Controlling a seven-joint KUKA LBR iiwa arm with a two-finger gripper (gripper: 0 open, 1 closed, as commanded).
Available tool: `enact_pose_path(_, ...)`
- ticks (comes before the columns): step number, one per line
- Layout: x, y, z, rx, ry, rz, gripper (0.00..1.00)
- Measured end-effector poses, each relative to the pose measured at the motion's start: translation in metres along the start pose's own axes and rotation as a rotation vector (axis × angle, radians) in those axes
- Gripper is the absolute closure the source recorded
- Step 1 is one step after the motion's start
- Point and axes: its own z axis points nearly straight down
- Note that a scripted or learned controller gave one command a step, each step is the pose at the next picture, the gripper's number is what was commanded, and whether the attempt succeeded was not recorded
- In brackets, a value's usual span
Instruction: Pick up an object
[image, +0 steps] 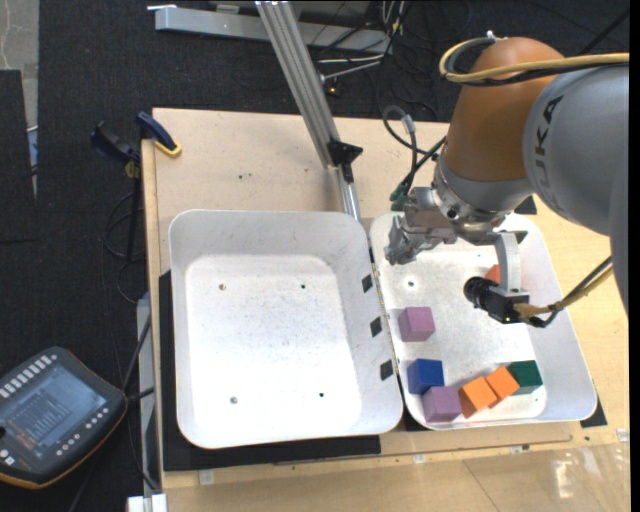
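You've got the tabletop carrying two white bins side by side, with bare board showing mostly along the far edge and a strip at the near edge.

The arm comes in from the right and hangs over the far half of the right bin, covering that corner and part of its far rim.

Left bin: floor bare, just specks, so it's wide open wall to wall. Its right wall runs touching or just beside the right bin's left wall, with small black tabs along the seam.

Teach pendant sits off the tabletop at lower left, well apart from both bins.

A grey metal strut slants from the top down to the seam at the bins' far ends.

Gripper sits at the right bin's far-left corner, near the rim. Can't tell from here how far open it is; nothing visible in it.

Blocks, all in the right bin:
- light purple block, alone mid-floor, free room on every side.
- blue block, near the left wall.
- purple block, just beside the blue one, close to the near wall.
- orange block and green block, touching each other along the near wall.
- a sliver of another orange piece behind the black camera unit mounted at the wrist.
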Motion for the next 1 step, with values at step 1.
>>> enact_pose_path(1,0.0596,0.0001,-0.0014,0.000,0.000,0.000,1.00)
